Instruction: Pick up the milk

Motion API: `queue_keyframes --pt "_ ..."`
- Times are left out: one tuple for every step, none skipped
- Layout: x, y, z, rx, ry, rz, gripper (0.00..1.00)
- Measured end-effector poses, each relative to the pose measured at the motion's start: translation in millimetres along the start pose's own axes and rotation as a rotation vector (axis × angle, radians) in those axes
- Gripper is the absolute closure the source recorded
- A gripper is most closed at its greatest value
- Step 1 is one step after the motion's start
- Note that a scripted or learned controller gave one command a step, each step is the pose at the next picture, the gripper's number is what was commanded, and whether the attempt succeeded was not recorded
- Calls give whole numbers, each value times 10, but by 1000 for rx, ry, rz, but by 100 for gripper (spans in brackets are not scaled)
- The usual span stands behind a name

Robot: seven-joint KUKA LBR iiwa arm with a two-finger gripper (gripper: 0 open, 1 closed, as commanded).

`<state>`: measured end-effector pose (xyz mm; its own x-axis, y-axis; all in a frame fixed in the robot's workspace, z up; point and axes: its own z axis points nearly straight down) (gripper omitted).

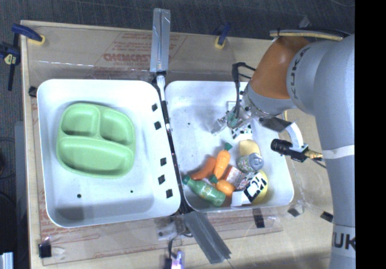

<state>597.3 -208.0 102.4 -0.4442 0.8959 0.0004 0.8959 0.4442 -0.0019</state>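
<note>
We see the gripper low over the middle of the right bin, at the end of the grey arm that enters from the right. From this slanted view its tip is a small tangle of metal, and we cannot tell how it is set; nothing can be made out in it.

The objects lie heaped in the near right corner of that bin. We take the black-and-white patterned carton at the near right of the heap to be the milk; it leans against a yellow object and is partly overlapped by its neighbours. It lies apart from the gripper, nearer to us. Just below the gripper is a pale yellow item, with a silvery can touching it. Two carrots lie to the left of the can, and a green bottle lies along the near wall.

The left bin holds a green divided tray.
</note>
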Motion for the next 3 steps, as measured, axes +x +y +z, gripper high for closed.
queue_keyframes --pt "-253 516 -335 -5 -5 -292 100" --pt "-235 470 -902 -3 -3 -336 100" --pt "-235 469 -899 -3 -3 -336 0"
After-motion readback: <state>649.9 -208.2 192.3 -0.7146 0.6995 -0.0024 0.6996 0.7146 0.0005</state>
